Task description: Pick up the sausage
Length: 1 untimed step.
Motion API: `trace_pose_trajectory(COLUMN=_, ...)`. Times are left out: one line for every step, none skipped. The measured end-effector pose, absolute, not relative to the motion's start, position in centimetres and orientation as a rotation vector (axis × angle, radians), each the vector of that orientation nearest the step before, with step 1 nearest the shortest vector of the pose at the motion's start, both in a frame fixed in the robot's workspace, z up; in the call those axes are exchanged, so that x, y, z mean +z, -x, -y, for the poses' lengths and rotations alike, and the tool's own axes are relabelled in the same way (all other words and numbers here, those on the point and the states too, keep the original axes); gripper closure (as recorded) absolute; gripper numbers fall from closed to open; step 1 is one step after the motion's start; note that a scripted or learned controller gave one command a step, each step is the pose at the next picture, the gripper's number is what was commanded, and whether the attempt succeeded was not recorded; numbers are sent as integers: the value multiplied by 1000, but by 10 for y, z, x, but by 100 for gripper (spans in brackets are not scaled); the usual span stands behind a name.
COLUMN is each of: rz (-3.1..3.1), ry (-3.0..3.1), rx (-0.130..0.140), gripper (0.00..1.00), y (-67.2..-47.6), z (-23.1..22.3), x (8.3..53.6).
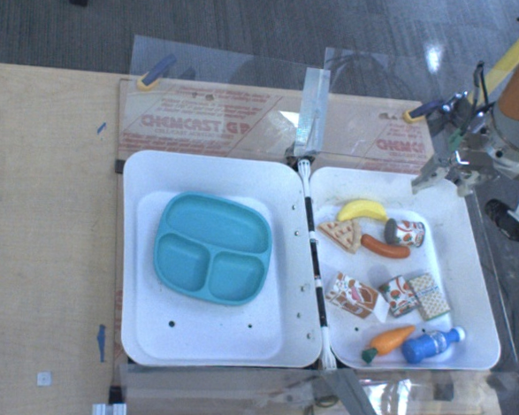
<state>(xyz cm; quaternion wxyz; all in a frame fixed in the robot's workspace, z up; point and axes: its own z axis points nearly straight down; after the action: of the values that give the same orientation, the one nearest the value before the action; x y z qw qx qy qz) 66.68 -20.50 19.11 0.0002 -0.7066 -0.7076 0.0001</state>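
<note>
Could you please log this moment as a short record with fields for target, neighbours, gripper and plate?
target: sausage, lying in the right bin, not grasped
neighbours: banana above it, pizza slice at its left, small can touching its upper right
gripper: gripper over the right bin's far right corner, apart from the sausage
plate: blue divided plate in the left bin

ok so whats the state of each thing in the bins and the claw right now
sausage: lying flat in the right bin, not gripped
banana: lying by the pizza slice
can: on its side
carrot: lying flat
blue bottle: on its side
teal plate: upright in the left bin
claw: above the right bin's far edge
</note>
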Motion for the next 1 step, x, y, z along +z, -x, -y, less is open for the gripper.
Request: trace_pose_trajectory(rz=2208, ry=2235, rx=0, gripper=0, y=-641, z=155, x=135)
